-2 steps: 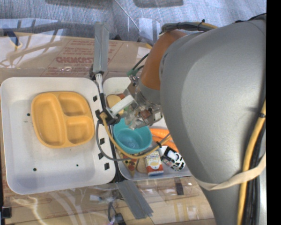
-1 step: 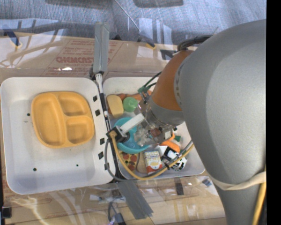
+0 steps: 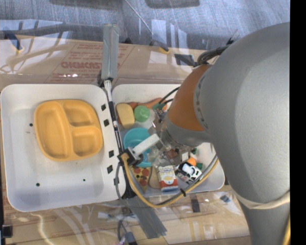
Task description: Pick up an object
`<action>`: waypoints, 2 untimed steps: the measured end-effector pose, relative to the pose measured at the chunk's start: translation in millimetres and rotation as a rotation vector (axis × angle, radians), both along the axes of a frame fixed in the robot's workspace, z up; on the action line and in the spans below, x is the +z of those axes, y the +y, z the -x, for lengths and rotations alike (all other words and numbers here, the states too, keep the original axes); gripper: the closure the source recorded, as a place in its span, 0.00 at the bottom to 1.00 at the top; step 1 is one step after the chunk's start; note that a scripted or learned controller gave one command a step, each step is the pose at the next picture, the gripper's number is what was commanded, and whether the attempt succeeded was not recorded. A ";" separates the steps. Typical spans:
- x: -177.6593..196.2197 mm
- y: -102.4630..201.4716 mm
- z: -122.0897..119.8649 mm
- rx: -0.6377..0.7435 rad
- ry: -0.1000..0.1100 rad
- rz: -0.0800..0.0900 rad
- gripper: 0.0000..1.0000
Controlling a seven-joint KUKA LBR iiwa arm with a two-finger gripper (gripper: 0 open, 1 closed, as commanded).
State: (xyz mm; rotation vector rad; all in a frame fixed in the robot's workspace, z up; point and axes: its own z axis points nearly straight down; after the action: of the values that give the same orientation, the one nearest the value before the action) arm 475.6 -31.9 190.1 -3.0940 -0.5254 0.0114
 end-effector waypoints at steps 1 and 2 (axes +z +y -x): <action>0.5 42.6 -0.8 -0.125 -0.004 0.002 1.00; 118.6 75.1 -10.3 -0.126 -0.011 0.000 1.00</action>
State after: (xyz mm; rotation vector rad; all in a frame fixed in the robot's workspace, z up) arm 485.9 43.2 308.7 -3.1227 -0.3297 -0.0055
